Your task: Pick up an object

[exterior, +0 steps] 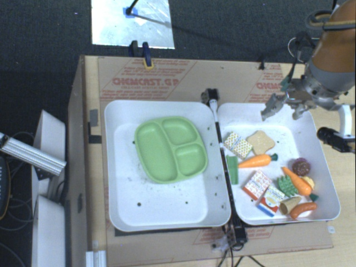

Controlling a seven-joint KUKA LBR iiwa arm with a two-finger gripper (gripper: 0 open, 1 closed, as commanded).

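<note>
Hovering over far edge of right bin [328,166]: gripper [287,108], fingers spread wide, nothing between them. Toy carrot [256,161] lies near bin centre, orange body, green stub end, just below tan bread slice [261,142]. Green divided plate [171,149] sits in left bin [119,149].

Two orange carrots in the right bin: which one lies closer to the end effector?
The orange toy carrot lying level beside the tan bread slice; the other orange carrot lies slanted lower right, farther from the end effector.
</note>
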